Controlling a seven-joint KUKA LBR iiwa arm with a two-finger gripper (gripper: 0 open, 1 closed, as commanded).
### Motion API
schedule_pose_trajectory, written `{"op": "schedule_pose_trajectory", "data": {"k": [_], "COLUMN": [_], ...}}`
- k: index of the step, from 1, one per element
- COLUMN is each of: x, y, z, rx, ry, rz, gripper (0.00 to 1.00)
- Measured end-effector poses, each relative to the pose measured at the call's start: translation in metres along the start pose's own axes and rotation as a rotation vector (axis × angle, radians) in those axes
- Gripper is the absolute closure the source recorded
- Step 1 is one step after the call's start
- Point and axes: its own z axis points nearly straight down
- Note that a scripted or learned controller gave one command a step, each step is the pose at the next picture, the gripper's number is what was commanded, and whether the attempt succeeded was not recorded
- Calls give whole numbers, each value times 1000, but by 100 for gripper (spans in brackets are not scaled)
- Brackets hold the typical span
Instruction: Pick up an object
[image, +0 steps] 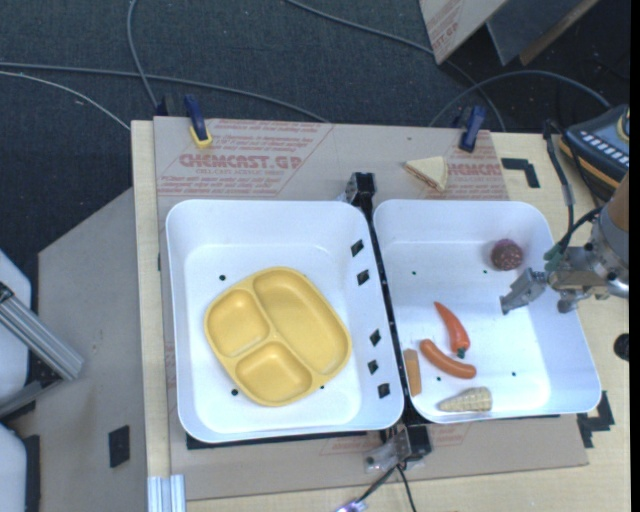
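We hover our gripper at the right bin's right side, fingers spread and holding nothing, so no pick is made yet: ball near, chili and sausage lie lower left.

The two white bins are looking like smooth, shiny plastic. The yellow plate is looking like smooth plastic too, a bit glossy. The worktop is showing flat brown cardboard, dull and matt. The carpet around it is looking dark, rough and fuzzy.
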Motion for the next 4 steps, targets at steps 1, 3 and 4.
{"op": "schedule_pose_trajectory", "data": {"k": [1, 3, 4], "x": [0, 6, 3], "y": [3, 7, 13], "z": [-6, 94, 135], "rx": [-13, -8, -29], "ry": [-3, -1, -9], "rz": [-4, -3, -1], "gripper": [0, 0, 0]}}
